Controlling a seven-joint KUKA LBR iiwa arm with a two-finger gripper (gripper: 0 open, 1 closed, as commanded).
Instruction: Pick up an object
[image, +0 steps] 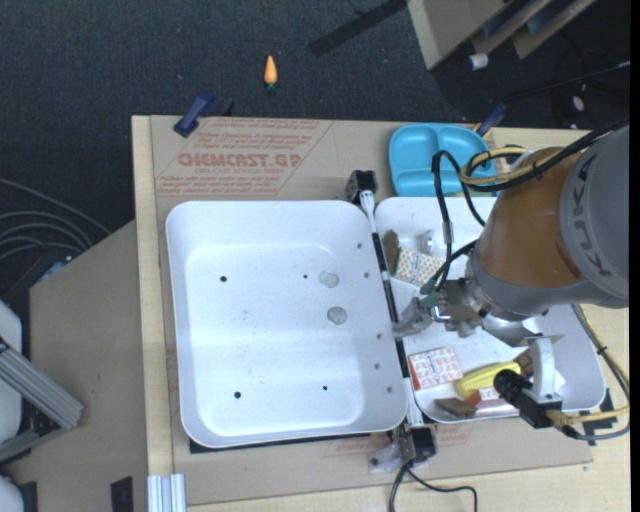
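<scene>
The right bin (590, 375) holds several small things. A checked white packet (416, 266) lies near its left wall, with a small brown piece (390, 243) just behind it. A red and white card (433, 368) sits toward the front, beside a yellow object (482, 379) and a brown scrap (455, 406). My gripper (418, 312) hangs low over the left side of this bin, between the packet and the card, close to the dividing wall. The grey and orange arm (540, 240) covers the middle and back of the bin.
The left bin (200, 300) is a wide white tub with two faint round marks on its floor. A blue tray (430, 158) stands behind the right bin. A blue clip (193, 115) lies at the bench's back left edge. Cables loop over the arm.
</scene>
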